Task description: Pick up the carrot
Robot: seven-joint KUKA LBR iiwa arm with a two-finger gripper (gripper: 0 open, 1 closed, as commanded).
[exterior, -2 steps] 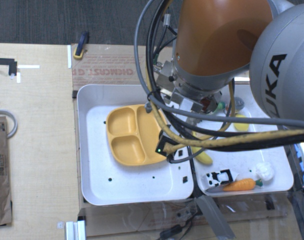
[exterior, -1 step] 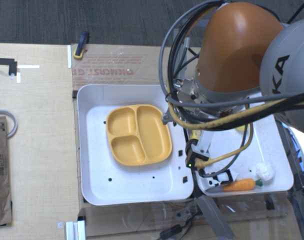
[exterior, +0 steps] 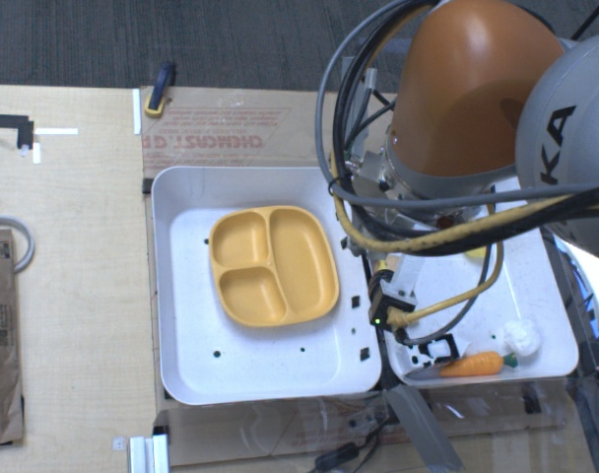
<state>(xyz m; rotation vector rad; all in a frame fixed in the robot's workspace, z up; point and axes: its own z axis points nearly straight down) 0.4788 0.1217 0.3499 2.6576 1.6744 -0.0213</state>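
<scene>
Camera view looked down on the table (exterior: pixel 73 294) with two white bins side by side. The arm (exterior: pixel 477 97) hung over the right bin (exterior: pixel 556 363), its orange band and looped cables covering most of that bin. The end effector (exterior: pixel 432 348) showed as a dark part low in the right bin; whether it was wide or narrow could not be told. The carrot (exterior: pixel 473 365) lay on the bin floor just beside the end effector, on its right, apparently touching nothing of it. A small white thing (exterior: pixel 521 338) sat further right, beyond the carrot. Well to the left of the end effector, the left bin (exterior: pixel 181 363) held a yellow three-part plate (exterior: pixel 275 264).
</scene>
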